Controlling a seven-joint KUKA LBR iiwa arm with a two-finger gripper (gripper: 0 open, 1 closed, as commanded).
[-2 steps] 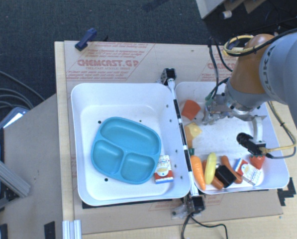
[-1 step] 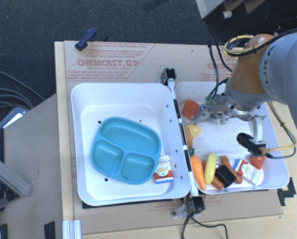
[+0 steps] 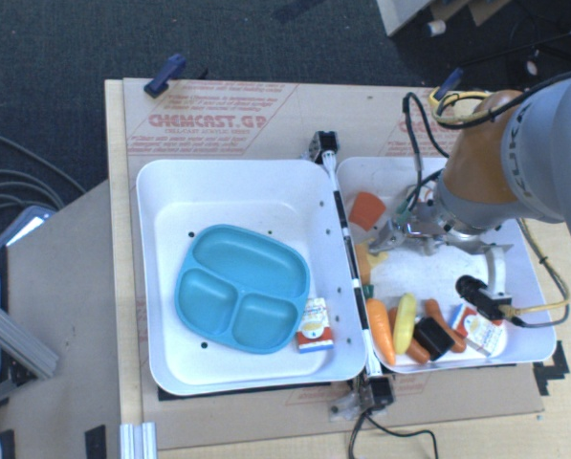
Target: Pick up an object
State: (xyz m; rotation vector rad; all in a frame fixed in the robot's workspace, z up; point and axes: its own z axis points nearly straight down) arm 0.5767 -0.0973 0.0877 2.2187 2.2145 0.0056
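Observation:
My gripper [image 3: 392,237] hangs low over the left part of the right bin [image 3: 414,273], on the end of the grey arm with its orange band [image 3: 476,165]. Just beyond its tip lies an orange piece [image 3: 366,209], and a small yellow piece [image 3: 362,257] lies right at its tip against the bin's left wall. Along the bin's front lie a carrot [image 3: 380,329], a yellow item [image 3: 404,316], a red sausage [image 3: 435,311], a black block [image 3: 436,338] and a white packet [image 3: 484,334].
The left bin [image 3: 153,256] holds a blue divided plate [image 3: 242,287] and a small printed carton [image 3: 314,324] at its front right corner. A black ridge [image 3: 342,228] separates the bins. Cables loop around the arm's wrist and trail over the right bin's edge.

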